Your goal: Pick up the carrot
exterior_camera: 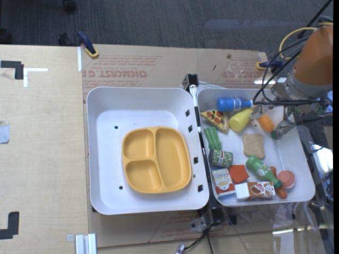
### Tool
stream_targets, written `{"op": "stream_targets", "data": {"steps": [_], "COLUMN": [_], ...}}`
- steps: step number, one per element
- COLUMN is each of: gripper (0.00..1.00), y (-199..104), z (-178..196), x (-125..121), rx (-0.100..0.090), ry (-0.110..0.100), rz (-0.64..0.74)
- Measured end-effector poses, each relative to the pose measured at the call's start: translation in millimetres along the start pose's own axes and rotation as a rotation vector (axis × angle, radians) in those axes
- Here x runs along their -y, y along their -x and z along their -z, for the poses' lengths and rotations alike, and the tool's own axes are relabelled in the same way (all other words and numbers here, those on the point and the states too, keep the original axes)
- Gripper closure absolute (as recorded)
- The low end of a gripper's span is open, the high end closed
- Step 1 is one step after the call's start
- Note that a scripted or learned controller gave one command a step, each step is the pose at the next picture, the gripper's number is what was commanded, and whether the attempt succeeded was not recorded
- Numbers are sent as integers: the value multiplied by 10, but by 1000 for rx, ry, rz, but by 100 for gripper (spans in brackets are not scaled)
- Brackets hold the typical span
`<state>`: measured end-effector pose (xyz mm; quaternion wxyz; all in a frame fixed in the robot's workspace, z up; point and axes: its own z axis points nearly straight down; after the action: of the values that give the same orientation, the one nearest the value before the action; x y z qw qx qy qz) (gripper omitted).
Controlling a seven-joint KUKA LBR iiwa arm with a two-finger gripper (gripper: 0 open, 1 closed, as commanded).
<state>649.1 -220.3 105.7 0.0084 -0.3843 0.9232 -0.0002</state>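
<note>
The carrot (pixel 266 123), a small orange plastic toy piece, lies in the right-hand white bin (pixel 296 192) near its far edge, just left of my gripper (pixel 283 128) and, as far as I can judge, not touching it. The gripper hangs low over the bin's upper right part, a thin finger angling down toward the floor of the bin; whether it is spread or closed I cannot tell from this slant, and nothing sits visibly between its tips. So I read this as the approach step, with the grasp not yet made.

Further left of the gripper, beyond the carrot, lie a yellow plastic pear-shaped toy (pixel 239 119) and a blue toy bottle (pixel 232 105); nearer me from the gripper is a tan toast slice (pixel 253 145). The carrot has a little free space around it, though the pear is near.

Next, I judge, the gripper must shift left to centre over the carrot, straddle it, then close and lift straight up.
</note>
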Motion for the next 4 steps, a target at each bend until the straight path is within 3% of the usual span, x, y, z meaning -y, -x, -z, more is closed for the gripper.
{"op": "stream_targets", "data": {"steps": [1, 2, 3, 4], "gripper": [0, 100, 100, 0], "y": [87, 106, -458, -457], "z": [-58, 67, -118, -117], "x": [95, 122, -463, -463], "rx": [-8, 2, -9, -9], "ry": [5, -6, 7, 7], "rz": [123, 117, 232, 233]}}
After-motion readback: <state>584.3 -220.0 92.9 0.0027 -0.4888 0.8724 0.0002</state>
